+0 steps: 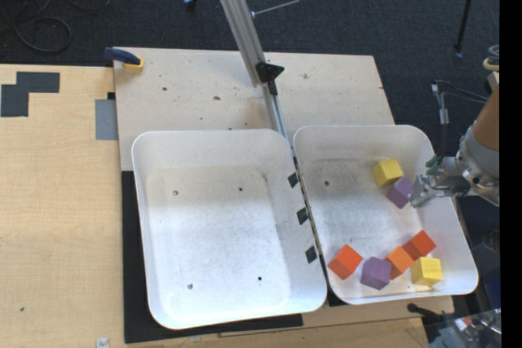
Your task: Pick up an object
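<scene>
purple block (pixel 400 192) lies tilted beside the yellow block (pixel 387 171), upper right bin (pixel 359 138)

The arm (pixel 489 143) is cut off by the right edge, so just its wrist end shows. The gripper (pixel 426 190) is small and blurred; how its fingers stand cannot be told. It overlaps the right side of a purple block (pixel 400 192), and contact cannot be judged. The slanted metal rail (pixel 241 16) hides part of the bench (pixel 204 90) behind it.
</scene>
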Tool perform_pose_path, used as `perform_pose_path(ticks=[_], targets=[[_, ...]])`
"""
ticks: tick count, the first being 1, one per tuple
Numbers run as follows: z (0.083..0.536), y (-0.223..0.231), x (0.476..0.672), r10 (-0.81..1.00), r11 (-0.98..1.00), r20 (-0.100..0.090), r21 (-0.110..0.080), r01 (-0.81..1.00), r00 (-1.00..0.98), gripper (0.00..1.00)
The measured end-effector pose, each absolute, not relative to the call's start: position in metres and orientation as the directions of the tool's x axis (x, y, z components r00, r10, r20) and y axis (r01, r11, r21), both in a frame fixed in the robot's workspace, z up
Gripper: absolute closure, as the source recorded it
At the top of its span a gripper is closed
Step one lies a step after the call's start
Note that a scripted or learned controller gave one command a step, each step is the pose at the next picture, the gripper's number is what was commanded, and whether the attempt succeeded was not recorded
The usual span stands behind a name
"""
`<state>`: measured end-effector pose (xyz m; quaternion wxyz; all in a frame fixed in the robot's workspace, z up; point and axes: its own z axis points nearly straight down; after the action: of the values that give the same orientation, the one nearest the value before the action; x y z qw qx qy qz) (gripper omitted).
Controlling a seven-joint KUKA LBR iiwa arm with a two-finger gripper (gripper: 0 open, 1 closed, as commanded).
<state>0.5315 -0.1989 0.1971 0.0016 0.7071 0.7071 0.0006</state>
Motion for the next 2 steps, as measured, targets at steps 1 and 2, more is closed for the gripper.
perform_pose_path(ticks=[1,2], targets=[[0.260,-0.201,0.530,1.000,0.002,-0.002,0.005,1.000,-0.002,1.00],[0.250,-0.150,0.538,1.000,0.004,0.003,-0.003,1.000,-0.004,1.00]])
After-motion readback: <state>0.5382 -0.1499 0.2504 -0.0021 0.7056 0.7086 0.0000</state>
